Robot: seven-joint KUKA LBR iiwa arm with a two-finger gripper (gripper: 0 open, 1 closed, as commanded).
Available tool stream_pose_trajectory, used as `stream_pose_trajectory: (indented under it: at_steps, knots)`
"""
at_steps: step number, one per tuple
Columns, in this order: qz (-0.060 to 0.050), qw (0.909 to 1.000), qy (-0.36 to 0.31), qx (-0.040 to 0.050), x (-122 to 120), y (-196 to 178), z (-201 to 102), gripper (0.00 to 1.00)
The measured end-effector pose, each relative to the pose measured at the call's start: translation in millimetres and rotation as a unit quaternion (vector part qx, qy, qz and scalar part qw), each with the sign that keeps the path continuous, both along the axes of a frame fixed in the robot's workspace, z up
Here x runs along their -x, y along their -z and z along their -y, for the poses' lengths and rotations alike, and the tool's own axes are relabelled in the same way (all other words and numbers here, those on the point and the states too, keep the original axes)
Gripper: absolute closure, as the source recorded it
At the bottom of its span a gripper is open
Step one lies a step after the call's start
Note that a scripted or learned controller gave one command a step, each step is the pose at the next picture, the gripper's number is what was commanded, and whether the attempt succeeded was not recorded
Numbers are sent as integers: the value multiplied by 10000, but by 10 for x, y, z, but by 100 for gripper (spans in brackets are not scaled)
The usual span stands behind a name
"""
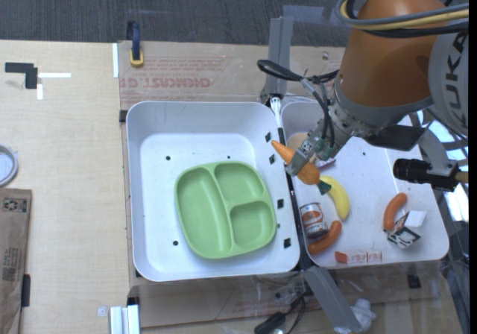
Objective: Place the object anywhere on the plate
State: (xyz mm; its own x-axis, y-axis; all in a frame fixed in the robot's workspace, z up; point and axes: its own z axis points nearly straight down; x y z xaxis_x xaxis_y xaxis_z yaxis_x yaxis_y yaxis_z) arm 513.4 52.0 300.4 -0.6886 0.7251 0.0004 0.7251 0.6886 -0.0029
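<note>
A green three-compartment plate (223,209) lies in the left white bin (149,176). My gripper (307,155) hangs over the wall between the two bins, just past the plate's upper right corner. It is shut on an orange toy carrot (292,161), which sticks out to the left with its pointed end over the left bin's right edge. The carrot is off the floor of either bin and does not touch the plate.
In the right bin (373,168) lie a yellow banana (337,197), a small can (314,221), a reddish sausage (326,238), a second sausage (394,210), a black-and-white box (405,232) and an orange label (358,256).
</note>
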Motion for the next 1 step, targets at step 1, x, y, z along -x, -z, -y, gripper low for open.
stream_pose_trajectory:
  at_steps: [1]
  knots:
    - [0,10000,-2,0,0,0,0,0]
